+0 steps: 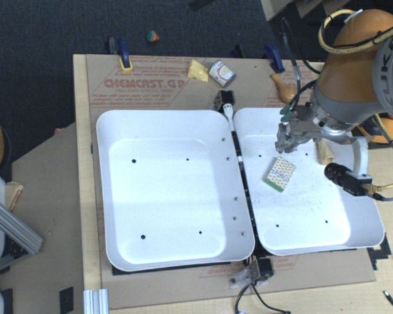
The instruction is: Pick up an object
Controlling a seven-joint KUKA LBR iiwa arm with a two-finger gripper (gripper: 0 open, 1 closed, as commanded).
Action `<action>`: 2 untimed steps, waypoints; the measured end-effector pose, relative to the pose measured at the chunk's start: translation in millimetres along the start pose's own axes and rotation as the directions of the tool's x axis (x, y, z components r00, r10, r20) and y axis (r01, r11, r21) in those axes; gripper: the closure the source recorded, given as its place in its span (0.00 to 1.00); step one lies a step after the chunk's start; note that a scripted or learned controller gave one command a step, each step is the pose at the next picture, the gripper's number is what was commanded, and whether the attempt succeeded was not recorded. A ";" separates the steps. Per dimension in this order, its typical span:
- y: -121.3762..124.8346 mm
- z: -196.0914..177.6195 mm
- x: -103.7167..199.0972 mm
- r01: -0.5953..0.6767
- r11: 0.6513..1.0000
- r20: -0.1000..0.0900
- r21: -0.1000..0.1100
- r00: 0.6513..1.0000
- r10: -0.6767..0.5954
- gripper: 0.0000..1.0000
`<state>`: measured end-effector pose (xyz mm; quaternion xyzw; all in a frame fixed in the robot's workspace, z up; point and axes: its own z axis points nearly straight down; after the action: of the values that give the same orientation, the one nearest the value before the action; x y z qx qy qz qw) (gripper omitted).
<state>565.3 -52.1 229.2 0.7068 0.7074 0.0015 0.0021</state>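
1. Hovering over the right bin point(354, 231) — tool point(287, 141) low, just above and beside the small patterned packet point(280, 174), apparently not touching it.
2. Cannot tell how wide the tool stands; too dark and small to judge.
3. Packet flat on the bin floor, upper middle, tilted, left bin point(118, 188) beside it.
4. Looks like the approach step — nothing gripped yet.
5. Next: shift slightly toward the packet, line up with its narrow side, descend, close.
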 end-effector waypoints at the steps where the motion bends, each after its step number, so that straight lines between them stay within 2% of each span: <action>1: 9.1 -186.4 -4.1 0.001 1.000 0.002 -0.018 1.000 -0.001 1.00; 2: 14.3 -78.7 63.4 0.006 1.000 -0.003 0.017 1.000 -0.006 1.00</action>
<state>579.1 11.4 307.8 0.7047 0.7095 -0.0033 -0.0050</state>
